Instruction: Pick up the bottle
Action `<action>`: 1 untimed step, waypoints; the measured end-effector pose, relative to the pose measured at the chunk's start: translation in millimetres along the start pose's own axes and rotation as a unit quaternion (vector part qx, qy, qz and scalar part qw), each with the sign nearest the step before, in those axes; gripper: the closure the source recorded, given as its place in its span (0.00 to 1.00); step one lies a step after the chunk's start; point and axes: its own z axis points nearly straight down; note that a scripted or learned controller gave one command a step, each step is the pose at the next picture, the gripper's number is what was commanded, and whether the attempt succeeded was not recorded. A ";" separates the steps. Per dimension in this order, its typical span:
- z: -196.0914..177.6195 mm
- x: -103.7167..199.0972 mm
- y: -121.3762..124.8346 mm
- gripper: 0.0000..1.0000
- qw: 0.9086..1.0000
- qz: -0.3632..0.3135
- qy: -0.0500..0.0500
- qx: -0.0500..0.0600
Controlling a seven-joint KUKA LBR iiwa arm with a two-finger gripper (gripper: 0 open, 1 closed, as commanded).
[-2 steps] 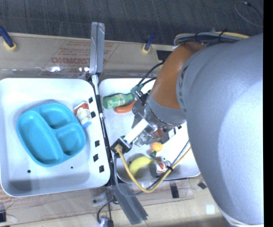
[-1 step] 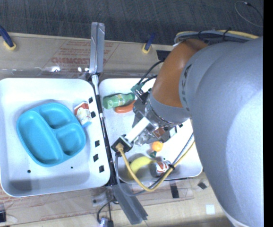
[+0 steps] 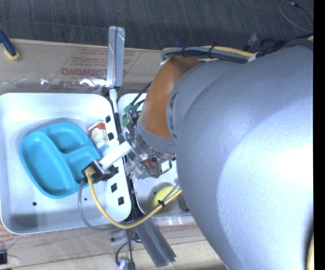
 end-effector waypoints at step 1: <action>20.5 47.5 -81.1 1.00 0.973 -0.233 -0.001 -0.001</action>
